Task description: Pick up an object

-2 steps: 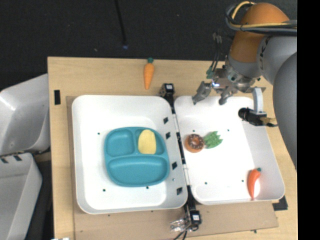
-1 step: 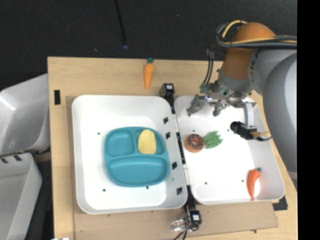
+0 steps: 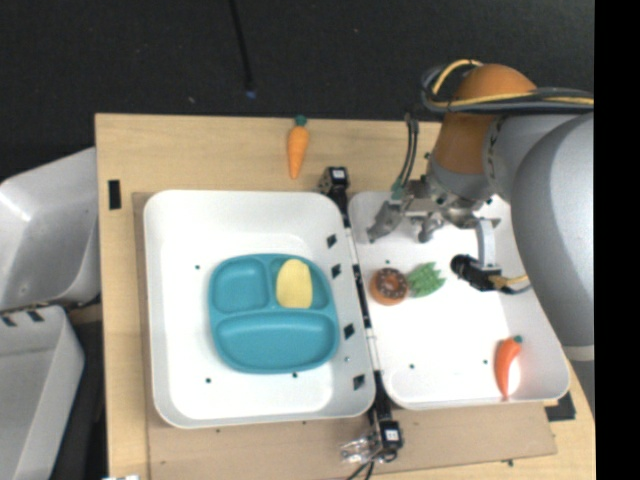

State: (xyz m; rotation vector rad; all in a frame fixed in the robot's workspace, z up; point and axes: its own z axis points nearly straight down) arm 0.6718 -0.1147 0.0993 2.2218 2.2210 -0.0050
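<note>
Nearest the camera, at the right bin's front right corner, lies a red-orange chili. Further back, near that bin's left wall, a brown donut touches a green leafy piece. Over the back left corner hangs the tool, fingers spread wide with nothing between them, probably lining up for the donut. A blue tray with a yellow piece fills the left bin; a carrot lies on the table behind.

Even overhead light; the white bins glare, soft shadows lie beneath the gripper, and detail is slightly blurred.
</note>
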